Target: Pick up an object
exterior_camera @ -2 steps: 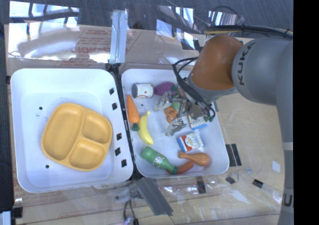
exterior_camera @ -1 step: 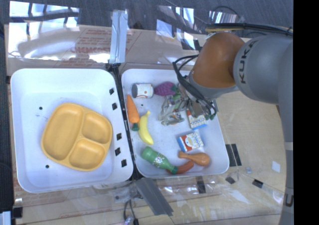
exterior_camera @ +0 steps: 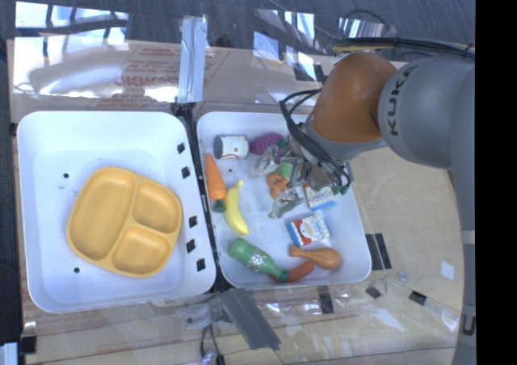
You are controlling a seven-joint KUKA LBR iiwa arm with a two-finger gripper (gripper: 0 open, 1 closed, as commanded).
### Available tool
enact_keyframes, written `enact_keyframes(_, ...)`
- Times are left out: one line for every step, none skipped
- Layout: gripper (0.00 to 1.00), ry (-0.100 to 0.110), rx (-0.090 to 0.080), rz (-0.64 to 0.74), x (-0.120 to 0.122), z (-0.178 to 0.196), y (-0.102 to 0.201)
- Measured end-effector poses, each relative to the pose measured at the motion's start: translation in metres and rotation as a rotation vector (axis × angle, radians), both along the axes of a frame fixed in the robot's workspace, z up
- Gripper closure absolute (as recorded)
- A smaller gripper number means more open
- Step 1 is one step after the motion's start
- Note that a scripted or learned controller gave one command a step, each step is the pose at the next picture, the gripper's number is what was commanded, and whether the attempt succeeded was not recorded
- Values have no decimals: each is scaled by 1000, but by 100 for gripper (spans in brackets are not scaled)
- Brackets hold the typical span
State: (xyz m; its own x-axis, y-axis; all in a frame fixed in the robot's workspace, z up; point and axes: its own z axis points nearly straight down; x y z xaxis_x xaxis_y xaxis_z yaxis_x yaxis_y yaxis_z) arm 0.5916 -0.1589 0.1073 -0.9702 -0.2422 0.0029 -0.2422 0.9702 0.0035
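Now the gripper [exterior_camera: 284, 194] sits low in the right bin [exterior_camera: 349, 230] — grip state impossible to tell.
Banana [exterior_camera: 235, 208], carrot [exterior_camera: 215, 178] lie left of it.

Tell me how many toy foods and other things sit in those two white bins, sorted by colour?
Yellow: 2, the tray and banana
Orange: 2, the carrot and drumstick
Green: 1, the bottle
Purple: 1, the grapes
White: 1, the can
Red and white: 1, the carton
Total: 8, not counting bits hidden under the pincer.

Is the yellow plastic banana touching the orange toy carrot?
Cannot tell. In the camera view the banana's top end meets the carrot's lower tip, with no plain gap or contact.
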Motion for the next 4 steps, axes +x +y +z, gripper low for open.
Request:
enact_keyframes(0, 0, -2, -99, -3, -17, 14)
enact_keyframes(100, 0, -1, -93, -1, -8, 15)
enact_keyframes(100, -13, -4, -60, 47, 117, 56)
enact_keyframes(100, 1, 0, 220, -36, 68, 42)
